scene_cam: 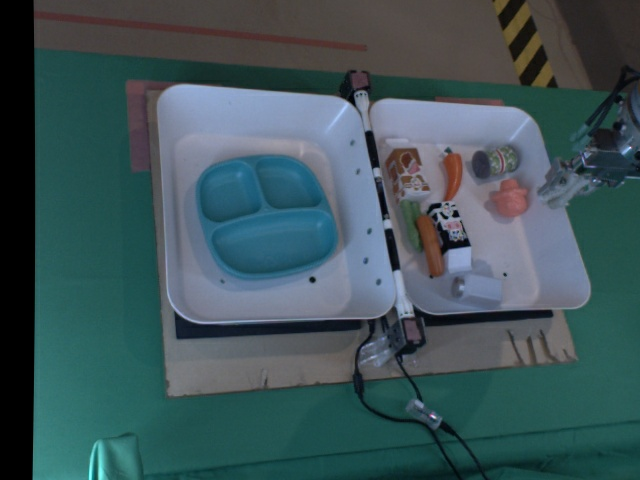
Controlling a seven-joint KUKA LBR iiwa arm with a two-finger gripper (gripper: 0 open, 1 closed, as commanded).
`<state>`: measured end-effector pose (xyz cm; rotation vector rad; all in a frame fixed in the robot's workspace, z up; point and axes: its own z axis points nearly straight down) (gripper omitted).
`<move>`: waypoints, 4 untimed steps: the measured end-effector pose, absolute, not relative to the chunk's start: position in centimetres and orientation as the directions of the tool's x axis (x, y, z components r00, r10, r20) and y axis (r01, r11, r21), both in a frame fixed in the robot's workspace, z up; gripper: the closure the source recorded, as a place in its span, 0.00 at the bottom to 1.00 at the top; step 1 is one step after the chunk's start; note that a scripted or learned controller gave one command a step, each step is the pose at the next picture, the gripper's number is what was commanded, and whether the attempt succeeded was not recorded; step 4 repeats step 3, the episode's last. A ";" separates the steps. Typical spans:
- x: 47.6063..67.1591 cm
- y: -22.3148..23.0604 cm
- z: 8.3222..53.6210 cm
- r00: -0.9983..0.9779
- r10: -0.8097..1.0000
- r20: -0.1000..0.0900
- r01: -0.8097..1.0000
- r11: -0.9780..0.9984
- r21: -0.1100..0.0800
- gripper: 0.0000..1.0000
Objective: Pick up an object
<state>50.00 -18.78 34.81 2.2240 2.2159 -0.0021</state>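
Hovering over the right rim of the right bin (560,268), the gripper (556,190) holds nothing between its fingers; how far they stand apart I cannot tell. Nearest it lies a peach-coloured toy (509,198) on the bin floor, just beside a small can (496,161). The toy looks light, stiff and smooth, likely plastic, so it may slip; closing across its narrower middle seems the safest hold.
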 end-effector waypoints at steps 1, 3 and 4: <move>48.8 -18.7 34.9 0.003 1.000 -0.001 1.000 -0.003 0.000 1.00; 46.9 -18.7 34.8 0.003 1.000 -0.002 1.000 -0.003 0.002 1.00; 46.9 -18.7 34.8 0.003 1.000 -0.002 1.000 -0.003 0.002 1.00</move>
